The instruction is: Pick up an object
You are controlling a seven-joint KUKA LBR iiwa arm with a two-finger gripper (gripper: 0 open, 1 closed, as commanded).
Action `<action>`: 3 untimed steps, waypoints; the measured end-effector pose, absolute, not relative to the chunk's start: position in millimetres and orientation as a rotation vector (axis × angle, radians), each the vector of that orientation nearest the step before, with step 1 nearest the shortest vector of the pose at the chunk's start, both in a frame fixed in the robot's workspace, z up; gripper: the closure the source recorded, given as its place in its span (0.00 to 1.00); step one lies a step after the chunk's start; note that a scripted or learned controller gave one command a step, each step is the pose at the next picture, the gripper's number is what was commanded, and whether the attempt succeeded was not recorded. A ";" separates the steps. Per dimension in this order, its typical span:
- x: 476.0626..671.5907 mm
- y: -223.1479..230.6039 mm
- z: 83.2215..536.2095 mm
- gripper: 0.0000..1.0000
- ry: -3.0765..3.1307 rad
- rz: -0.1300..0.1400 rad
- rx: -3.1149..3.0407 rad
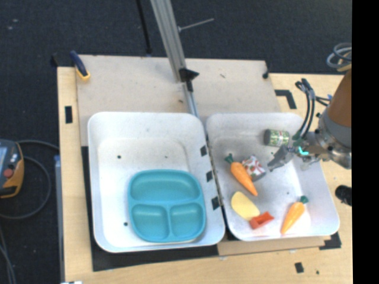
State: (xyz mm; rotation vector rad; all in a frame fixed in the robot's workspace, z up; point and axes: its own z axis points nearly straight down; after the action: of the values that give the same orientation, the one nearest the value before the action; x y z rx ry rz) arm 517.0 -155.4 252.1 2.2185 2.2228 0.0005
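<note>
The right bin (314,129) holds several objects. A green can (276,137) lies on its side near the back. A carrot (243,177) lies in the middle, with a small white and red crumpled item (255,166) touching its right side. Toward the front are a yellow lemon-shaped piece (244,205), a red block (261,220) and a second carrot (293,215). My gripper (283,157) reaches in from the right. It hangs over the bin just right of the crumpled item and below the can, and nothing shows in it.
The left bin (118,135) holds a teal divided plate (167,205) at its front. A grey metal post (172,37) rises behind the bins. Cables (308,108) hang off the arm above the right bin's back corner.
</note>
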 end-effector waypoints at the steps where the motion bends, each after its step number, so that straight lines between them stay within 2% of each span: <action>1: 517.2 -155.4 252.4 0.00 2.223 0.001 2.218; 2: 526.9 -156.2 196.9 0.00 2.222 -0.005 2.223; 3: 526.1 -158.0 133.4 0.00 2.222 -0.005 2.224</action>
State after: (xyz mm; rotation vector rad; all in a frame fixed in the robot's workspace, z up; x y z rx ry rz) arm 526.1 -158.0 133.4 2.2241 2.2224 -0.0052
